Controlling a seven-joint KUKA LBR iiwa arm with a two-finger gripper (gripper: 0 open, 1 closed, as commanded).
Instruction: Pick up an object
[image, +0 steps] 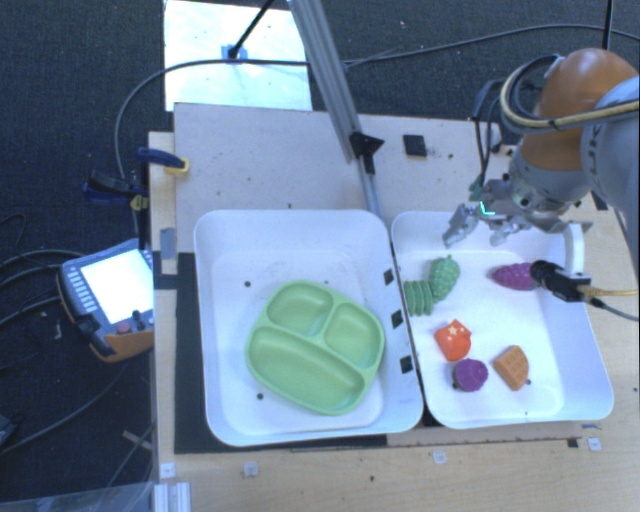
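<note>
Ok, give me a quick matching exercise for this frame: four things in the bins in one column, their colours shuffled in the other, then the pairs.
Things:
1. divided plate in the left bin
2. strawberry-like toy in the right bin
3. round toy at the near side
4. wedge-shaped toy beside it

Colours:
A. purple
B. orange-brown
C. light green
D. red-orange

Pairs: 1-C, 2-D, 3-A, 4-B
</note>
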